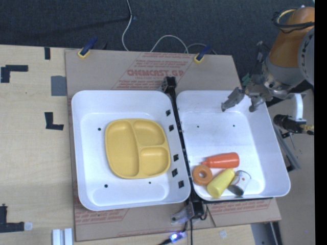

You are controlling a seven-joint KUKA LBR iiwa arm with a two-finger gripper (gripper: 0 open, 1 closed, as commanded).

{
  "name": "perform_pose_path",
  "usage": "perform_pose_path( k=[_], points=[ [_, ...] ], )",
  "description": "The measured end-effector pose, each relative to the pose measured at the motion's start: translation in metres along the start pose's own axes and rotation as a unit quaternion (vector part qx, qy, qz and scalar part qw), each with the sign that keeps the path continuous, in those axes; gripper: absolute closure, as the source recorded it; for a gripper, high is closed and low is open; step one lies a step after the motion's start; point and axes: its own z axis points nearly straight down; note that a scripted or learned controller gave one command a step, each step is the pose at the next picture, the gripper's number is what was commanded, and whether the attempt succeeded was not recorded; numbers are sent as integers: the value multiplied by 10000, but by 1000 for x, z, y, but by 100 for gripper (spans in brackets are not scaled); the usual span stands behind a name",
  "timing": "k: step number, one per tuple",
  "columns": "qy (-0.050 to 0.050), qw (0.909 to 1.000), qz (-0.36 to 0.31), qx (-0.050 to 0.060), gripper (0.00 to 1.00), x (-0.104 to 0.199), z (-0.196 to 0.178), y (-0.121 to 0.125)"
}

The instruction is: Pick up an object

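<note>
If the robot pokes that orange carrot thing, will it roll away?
Probably a little. The carrot looks round and smooth, so a sideways push could roll it. It lies close to the ring and the yellow bottle, which might stop it. It looks like stiff plastic, so it likely won't bend.

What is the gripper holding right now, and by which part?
Nothing. The gripper hangs with open fingers over the far right corner of the right bin, well apart from the orange carrot, orange ring and yellow piece.
</note>
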Motion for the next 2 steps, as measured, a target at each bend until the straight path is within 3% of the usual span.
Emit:
perform_pose_path(
  k=[1, 2],
  points=[
    [-12, 10000, -19, -70, 0, 1, -10, 3],
    [-16, 10000, -19, -63, 0, 2, 33, 0]
  ],
)
